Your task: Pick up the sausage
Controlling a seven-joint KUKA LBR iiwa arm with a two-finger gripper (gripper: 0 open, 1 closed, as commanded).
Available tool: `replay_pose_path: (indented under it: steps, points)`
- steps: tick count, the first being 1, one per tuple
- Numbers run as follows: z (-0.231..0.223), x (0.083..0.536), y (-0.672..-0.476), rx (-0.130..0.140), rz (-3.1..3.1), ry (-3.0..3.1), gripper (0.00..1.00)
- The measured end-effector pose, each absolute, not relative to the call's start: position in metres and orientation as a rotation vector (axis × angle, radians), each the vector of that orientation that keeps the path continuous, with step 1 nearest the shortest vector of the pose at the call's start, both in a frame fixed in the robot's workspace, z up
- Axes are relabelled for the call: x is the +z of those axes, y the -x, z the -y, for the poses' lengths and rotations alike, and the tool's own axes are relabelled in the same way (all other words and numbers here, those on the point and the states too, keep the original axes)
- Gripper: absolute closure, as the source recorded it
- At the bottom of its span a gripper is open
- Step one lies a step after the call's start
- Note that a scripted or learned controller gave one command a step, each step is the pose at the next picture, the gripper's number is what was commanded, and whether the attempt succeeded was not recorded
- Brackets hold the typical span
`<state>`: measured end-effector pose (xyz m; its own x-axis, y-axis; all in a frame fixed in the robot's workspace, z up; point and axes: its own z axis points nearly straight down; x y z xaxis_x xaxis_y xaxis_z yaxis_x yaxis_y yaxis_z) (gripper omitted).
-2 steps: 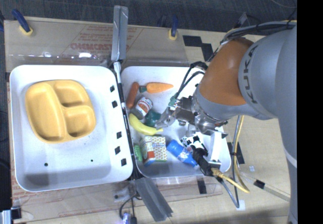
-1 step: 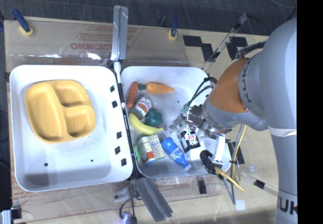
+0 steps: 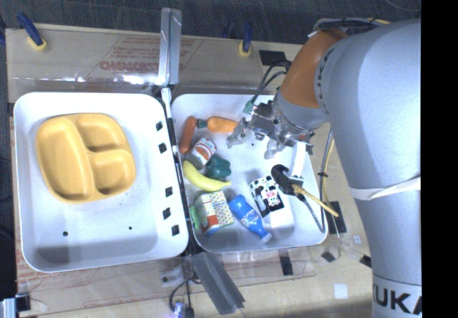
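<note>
The sausage (image 3: 187, 135) is a reddish-brown link lying at the left wall of the right bin (image 3: 309, 234), just left of an orange carrot (image 3: 221, 124). My gripper (image 3: 252, 147) hangs over the upper middle of that bin, to the right of the carrot and a good way right of the sausage. Its fingers stand apart and open, with nothing between them.
Below the sausage lie a small can (image 3: 204, 150), a green toy (image 3: 219, 167), a banana (image 3: 203, 180), a printed box (image 3: 214, 210), a blue bottle (image 3: 250, 218) and a cow-patterned carton (image 3: 273, 200). The left bin (image 3: 43, 238) holds a yellow divided tray (image 3: 86, 157).
</note>
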<state>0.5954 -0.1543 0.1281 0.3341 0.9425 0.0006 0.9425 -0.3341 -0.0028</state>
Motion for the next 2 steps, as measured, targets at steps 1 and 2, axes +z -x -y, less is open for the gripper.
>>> replay_pose_path:
  steps: [1, 2]
  points:
    - [0.1439, 0.0926, -0.5962, 0.005, 1.747, 2.607, 0.00]
    - [0.1423, 0.1024, -0.5965, 0.007, 1.755, 2.597, 1.00]
